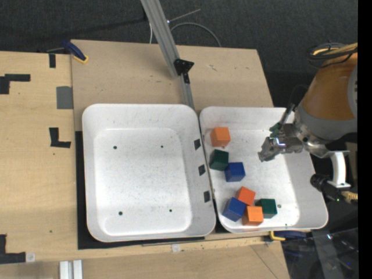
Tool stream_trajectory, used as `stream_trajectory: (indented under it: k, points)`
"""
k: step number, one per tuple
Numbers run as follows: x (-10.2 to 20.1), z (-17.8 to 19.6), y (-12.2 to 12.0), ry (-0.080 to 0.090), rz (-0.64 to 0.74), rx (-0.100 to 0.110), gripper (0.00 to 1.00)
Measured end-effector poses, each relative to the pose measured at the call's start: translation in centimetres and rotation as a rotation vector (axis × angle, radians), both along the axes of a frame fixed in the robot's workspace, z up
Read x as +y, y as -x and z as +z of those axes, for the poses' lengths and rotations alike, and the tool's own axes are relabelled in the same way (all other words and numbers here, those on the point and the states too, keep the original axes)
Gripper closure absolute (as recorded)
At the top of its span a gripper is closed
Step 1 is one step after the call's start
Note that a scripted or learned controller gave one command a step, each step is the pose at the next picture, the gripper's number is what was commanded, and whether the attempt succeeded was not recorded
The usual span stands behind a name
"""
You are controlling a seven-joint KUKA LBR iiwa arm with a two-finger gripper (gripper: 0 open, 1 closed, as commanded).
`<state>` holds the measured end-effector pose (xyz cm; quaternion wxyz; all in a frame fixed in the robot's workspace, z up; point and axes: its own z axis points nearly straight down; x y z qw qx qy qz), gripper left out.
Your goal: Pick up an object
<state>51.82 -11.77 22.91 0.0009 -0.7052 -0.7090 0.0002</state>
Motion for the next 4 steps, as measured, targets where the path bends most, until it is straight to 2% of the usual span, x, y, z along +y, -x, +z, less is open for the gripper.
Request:
stream_trajectory:
  k: [2,4]
  points:
    - [10.4,-1.8,-3.0,-0.001,0.002,0.000,1.00]
    - [18.9,-0.4,-5.2,-0.001,0.001,-0.001,1.00]
